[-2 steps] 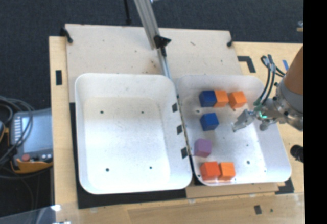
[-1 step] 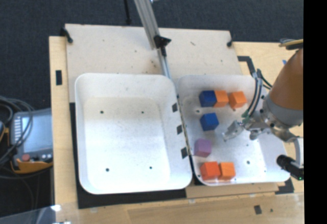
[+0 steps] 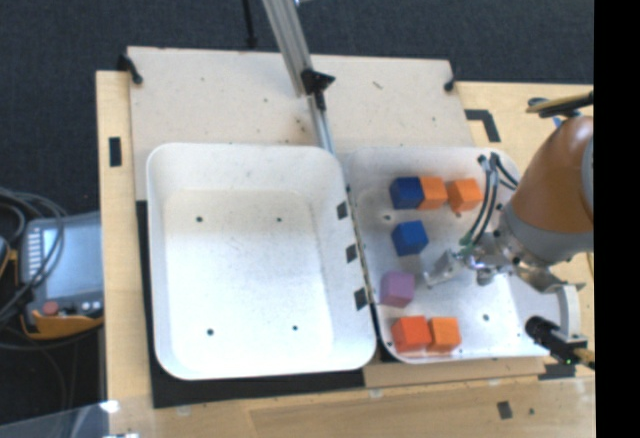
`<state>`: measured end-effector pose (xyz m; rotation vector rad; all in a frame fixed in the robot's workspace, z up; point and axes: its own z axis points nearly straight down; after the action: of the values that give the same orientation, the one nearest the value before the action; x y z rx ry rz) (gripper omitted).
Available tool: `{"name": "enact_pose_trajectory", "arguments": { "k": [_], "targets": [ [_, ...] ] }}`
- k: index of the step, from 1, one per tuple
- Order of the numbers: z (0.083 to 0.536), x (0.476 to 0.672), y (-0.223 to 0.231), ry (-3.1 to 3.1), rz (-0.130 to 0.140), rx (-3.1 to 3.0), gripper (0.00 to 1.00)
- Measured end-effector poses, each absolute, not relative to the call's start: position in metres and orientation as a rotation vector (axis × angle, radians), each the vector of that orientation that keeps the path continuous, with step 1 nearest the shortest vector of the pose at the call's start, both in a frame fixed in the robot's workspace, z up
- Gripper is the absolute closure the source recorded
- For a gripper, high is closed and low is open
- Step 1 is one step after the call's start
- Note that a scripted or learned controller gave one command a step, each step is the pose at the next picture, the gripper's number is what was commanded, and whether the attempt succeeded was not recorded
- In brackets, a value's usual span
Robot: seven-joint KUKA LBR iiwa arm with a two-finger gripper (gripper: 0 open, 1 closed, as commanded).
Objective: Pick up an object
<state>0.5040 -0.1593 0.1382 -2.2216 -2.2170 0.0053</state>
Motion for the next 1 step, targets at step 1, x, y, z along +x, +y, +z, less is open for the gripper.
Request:
{"name": "enact_pose_trajectory", "arguments": {
  "k": [1],
  "targets": [
    [0.0972, 0.5050, -0.1612, -2.221, 0.000, -2.227, 0.00]
  ]
}}
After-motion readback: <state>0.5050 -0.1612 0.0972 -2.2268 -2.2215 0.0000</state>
